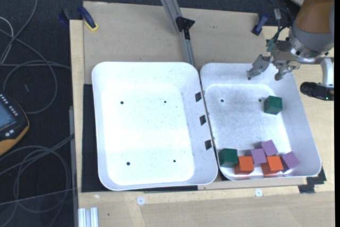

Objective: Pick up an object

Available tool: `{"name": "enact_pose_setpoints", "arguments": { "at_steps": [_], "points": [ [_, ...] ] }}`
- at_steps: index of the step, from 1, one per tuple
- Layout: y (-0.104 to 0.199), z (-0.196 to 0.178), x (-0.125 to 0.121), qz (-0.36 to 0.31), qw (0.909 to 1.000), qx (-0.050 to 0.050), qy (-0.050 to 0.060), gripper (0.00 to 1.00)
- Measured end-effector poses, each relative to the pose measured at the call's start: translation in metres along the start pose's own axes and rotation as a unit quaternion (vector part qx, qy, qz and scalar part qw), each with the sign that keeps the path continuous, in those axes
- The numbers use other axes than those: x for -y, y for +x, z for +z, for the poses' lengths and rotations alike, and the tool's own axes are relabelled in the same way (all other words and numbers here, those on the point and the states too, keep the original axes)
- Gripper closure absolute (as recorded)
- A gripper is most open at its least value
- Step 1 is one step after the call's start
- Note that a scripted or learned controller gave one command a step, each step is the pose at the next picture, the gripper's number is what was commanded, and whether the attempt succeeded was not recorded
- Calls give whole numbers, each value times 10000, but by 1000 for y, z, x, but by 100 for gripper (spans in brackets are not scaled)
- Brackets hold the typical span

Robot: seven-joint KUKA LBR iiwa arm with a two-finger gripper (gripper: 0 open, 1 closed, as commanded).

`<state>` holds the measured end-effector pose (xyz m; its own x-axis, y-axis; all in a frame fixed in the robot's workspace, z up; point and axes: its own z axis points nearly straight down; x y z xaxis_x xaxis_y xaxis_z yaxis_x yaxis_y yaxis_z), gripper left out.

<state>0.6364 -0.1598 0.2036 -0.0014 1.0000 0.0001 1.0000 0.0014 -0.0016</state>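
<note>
The gripper hangs over the far edge of the right bin, fingers spread wide apart with nothing between them. A lone green cube lies just beneath and nearer the camera, apart from the fingertips.

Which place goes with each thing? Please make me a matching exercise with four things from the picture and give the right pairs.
Things:
1. lone green block
2. gripper
3. purple blocks
4. left bin

Places:
A. over the top edge of the right bin
B. in the cluster at the right bin's bottom edge
C. holds no blocks
D. alone in the right bin's upper right part

Pairs: 1-D, 2-A, 3-B, 4-C
</note>
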Motion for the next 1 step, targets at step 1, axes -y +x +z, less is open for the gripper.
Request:
{"name": "enact_pose_setpoints", "arguments": {
  "at_steps": [1],
  "points": [
    [1,-149,-12,-3,10000,16,-66,0]
  ]
}}
